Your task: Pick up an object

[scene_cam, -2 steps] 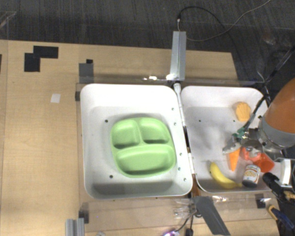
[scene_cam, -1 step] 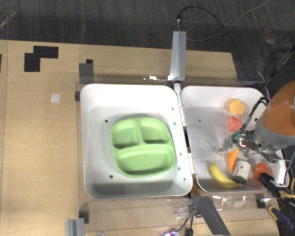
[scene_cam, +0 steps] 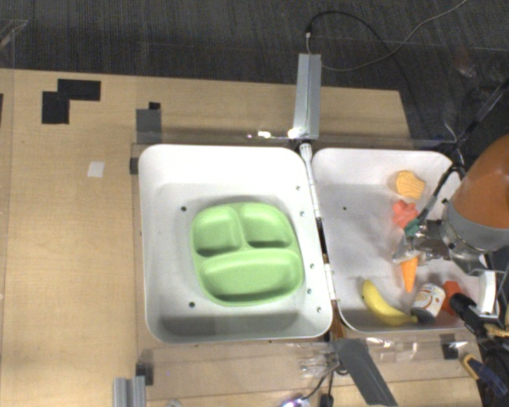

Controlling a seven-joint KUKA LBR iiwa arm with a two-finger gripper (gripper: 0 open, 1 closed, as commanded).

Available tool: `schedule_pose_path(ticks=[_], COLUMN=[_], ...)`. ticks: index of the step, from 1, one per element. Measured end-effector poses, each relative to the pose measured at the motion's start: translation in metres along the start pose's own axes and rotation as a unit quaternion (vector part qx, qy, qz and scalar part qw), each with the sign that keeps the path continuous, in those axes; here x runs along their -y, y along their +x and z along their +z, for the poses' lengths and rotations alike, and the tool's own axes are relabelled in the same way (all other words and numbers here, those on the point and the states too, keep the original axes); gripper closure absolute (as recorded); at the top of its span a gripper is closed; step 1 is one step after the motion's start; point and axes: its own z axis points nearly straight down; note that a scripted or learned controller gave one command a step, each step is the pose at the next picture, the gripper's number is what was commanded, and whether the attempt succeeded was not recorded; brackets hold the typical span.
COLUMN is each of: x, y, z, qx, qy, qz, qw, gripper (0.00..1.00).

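Gripper [scene_cam: 417, 246] low in right bin [scene_cam: 356, 219], finger state cannot tell; carrot [scene_cam: 408, 273] just below it, touching or nearly, long axis near vertical in view; banana [scene_cam: 382, 303] further toward front wall, lying slantwise

We see a robotics lab: a wooden bench [scene_cam: 59, 253] bearing two white bins [scene_cam: 153, 227], metal brackets [scene_cam: 308, 91], loose cables [scene_cam: 382, 41] over dark carpet [scene_cam: 153, 15] beyond.
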Motion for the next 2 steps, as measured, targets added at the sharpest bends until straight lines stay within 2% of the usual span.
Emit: schedule_pose_path(ticks=[1,2], x=[-0.04,-0.095], y=[-0.003,0.03], z=[-0.017,-0.107], qx=[0.001,0.002], qy=[0.008,0.007], qz=[-0.043,-0.016], qw=[0.999,0.9998], gripper=[1.0,1.0])
